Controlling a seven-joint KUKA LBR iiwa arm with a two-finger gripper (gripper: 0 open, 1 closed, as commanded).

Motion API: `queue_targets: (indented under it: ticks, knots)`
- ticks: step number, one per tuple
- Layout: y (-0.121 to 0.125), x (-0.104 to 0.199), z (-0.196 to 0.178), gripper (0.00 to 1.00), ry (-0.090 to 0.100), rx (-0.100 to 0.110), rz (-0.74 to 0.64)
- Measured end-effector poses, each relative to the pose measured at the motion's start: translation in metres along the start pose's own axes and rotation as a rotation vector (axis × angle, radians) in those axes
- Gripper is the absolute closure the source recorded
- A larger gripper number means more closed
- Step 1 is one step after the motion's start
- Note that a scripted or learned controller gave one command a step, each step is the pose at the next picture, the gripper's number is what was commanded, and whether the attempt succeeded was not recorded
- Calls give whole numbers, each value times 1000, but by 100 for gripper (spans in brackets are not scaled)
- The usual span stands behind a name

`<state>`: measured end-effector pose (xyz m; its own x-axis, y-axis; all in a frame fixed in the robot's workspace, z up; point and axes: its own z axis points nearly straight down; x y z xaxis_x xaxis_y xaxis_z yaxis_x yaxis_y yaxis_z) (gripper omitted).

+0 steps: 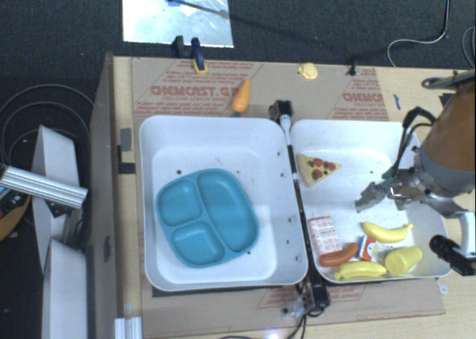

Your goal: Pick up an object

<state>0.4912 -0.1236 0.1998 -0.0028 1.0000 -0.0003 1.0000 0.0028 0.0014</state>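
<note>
your gripper (370, 198) hangs over the right bin (349, 133), its spread unreadable; a banana (387, 232) lies just below, brown bench (312, 92) around.

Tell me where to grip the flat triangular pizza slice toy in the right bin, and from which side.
Likely best from straight above: the flat triangular pizza slice toy lies flat and apart from other items in the right white bin. Close the fingers across its narrower pointed half, where the two straight edges run close together.
</note>
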Motion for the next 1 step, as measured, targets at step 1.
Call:
queue_targets:
  ticks: [1]
  knots:
    - [45, -74, 53, 0, -4, 0, 6]
